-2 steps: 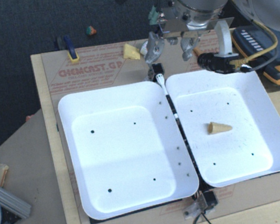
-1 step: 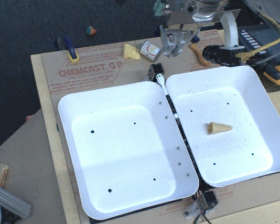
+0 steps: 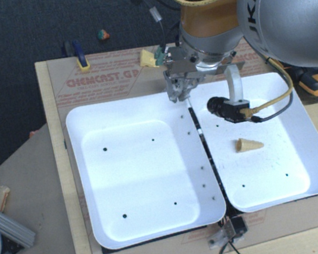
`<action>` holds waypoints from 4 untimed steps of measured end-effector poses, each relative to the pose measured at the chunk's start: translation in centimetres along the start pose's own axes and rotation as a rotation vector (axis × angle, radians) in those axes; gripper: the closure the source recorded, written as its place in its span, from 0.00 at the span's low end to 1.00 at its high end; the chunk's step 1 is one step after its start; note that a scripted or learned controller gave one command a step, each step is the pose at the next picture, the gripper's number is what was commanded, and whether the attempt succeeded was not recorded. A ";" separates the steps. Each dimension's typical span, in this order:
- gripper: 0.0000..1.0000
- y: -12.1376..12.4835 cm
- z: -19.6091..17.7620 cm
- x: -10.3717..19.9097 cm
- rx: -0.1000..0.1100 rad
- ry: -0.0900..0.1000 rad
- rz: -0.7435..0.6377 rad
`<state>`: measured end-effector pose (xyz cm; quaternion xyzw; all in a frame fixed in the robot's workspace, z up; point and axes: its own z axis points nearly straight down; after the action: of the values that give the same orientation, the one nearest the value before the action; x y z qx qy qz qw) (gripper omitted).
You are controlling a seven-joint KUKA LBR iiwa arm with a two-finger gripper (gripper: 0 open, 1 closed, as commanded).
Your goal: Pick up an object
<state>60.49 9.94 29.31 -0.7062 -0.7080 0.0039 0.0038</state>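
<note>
A small tan wedge-shaped piece (image 3: 248,145) lies on the floor of the right bin (image 3: 307,147), a little right of its middle. My gripper (image 3: 178,92) hangs at the back of the bench, over the far rim where the two bins meet. It is well up and left of the wedge, and I see nothing held in it. A black cylinder (image 3: 226,109) with a tan cable hangs from the wrist over the back of the right bin.
The left bin (image 3: 93,164) sits beside the right one, with a dark divider strip (image 3: 205,145) between them. A cardboard sheet (image 3: 102,77) lies under both. A yellow scrap (image 3: 147,59) and a blue clamp (image 3: 80,55) are at the back edge.
</note>
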 end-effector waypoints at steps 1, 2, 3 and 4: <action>1.00 0.7 -10.1 -1.7 -0.024 0.001 0.004; 1.00 -3.8 -3.1 0.7 -0.001 0.000 0.000; 1.00 -3.6 -14.0 5.8 -0.025 0.005 -0.004; 1.00 -7.3 -4.5 6.3 0.002 -0.002 0.002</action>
<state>53.20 16.22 33.86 -0.7068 -0.7074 0.0055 0.0036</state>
